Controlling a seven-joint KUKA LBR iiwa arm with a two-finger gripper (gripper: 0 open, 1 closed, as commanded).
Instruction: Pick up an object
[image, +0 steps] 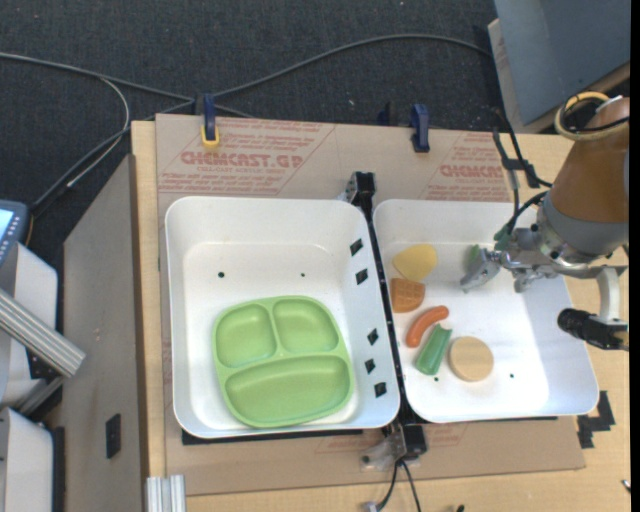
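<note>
Toys: five small play foods lie in the right bin (520, 395), all near its left side.
Yellow piece (416, 261): it lies at the top of the group, close to the wall between the bins.
Orange piece (406, 294): it sits just below the yellow piece and touches it or nearly does.
Red sausage (427, 324): it lies tilted, below the orange piece.
Green piece (434, 350): it lies tilted just under the red sausage, and its lower end is right beside the round one.
Round tan piece (471, 359): it lies flat, lowest of the group, to the right of the green piece.
Gripper (478, 270): it hangs over the upper part of the right bin, to the right of the yellow piece and apart from it. Nothing is seen between its fingers. Open or closed, I cannot tell.
Arm (592, 190): it comes in from the right, with the orange band above the grey wrist.
Left bin (190, 300): it holds a green tray (283, 360) with three parts, lying flat in the lower half.
Bench (300, 150): brown board under both bins, held by two clamps at the top edge.
</note>
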